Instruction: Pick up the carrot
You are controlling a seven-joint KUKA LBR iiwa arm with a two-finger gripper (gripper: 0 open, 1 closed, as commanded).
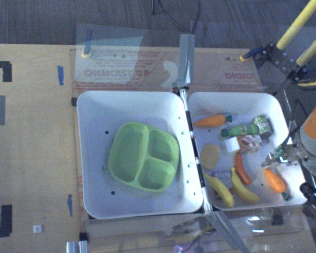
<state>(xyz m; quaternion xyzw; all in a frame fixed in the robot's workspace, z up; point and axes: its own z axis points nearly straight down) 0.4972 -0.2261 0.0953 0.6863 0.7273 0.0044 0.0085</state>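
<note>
Two carrots lie in the right bin [274, 105]. One carrot [210, 120], orange with a green top, rests near the bin's upper left, pointing left. A second, shorter carrot [276, 181] lies near the lower right corner, its green end toward the bin's front wall. My gripper [277, 159] reaches in from the right and hovers just behind this second carrot, close to it. Nothing shows held in it. The grey arm with its orange band [312, 133] stands over the bin's right wall.
The right bin also holds a green bottle [246, 130], an orange-and-white packet [248, 142], a tan round disc [210, 155], a red pepper [241, 169] and two bananas [219, 188]. A green divided plate [144, 156] sits in the left bin [95, 115].
</note>
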